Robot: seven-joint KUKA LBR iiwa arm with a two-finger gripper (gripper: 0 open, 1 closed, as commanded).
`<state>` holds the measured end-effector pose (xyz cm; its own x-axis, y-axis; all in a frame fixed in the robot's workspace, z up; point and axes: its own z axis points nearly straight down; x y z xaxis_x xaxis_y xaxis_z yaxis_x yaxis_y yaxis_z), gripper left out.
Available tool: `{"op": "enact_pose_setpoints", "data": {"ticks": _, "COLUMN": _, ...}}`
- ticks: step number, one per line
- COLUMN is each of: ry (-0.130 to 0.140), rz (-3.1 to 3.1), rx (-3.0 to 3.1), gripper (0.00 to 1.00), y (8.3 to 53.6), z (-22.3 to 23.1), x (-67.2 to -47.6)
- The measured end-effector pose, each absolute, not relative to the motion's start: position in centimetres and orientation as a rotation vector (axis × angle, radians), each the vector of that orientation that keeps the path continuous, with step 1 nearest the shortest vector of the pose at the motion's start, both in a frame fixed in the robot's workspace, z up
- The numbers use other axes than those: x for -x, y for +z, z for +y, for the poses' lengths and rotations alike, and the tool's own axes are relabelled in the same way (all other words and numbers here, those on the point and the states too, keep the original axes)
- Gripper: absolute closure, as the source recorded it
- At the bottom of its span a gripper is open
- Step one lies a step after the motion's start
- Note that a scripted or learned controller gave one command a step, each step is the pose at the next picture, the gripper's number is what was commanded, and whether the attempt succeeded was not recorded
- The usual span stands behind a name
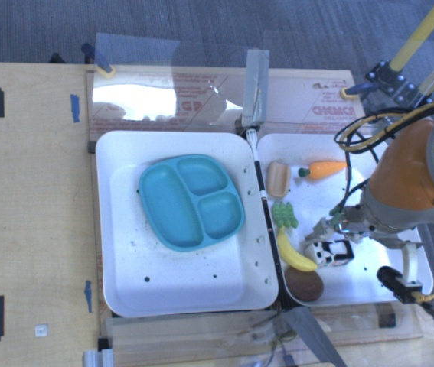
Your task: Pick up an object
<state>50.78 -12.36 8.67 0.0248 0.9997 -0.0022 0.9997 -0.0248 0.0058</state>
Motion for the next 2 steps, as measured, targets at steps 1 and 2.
{"op": "enact_pose_setpoints", "data": {"ticks": 1, "ry": 0.004, "rz": 2.185, "rx": -2.25, "gripper": 1.0, "y": 9.48, "z": -12.52, "x": -50.79}}
{"op": "enact_pose_setpoints", "data": {"ticks": 2, "ry": 0.002, "rz": 2.187, "rx": -2.251, "gripper": 0.0, "y": 9.4, "z": -12.5, "x": -50.75}}
